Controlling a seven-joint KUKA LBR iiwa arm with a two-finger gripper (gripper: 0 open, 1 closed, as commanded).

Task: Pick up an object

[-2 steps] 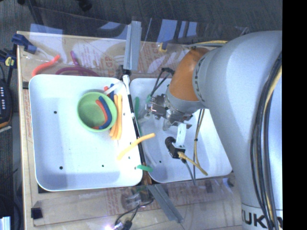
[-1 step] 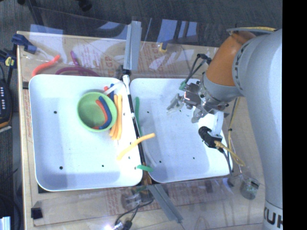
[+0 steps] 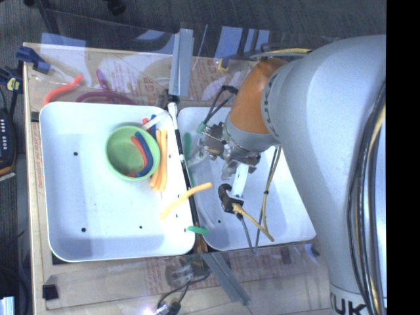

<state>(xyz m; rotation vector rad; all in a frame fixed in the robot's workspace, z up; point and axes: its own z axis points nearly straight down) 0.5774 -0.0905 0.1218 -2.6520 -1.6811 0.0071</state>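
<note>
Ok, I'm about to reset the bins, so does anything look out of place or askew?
Yes. A yellow stick lies slanted across the divide between the left bin and the right bin, resting on both rims. A small green piece also sits on the rims near the front corner.

A bowl (image 3: 132, 152) is set in the left bin (image 3: 79, 228); the right bin (image 3: 289, 225) is overhung by the arm (image 3: 328, 110).
</note>
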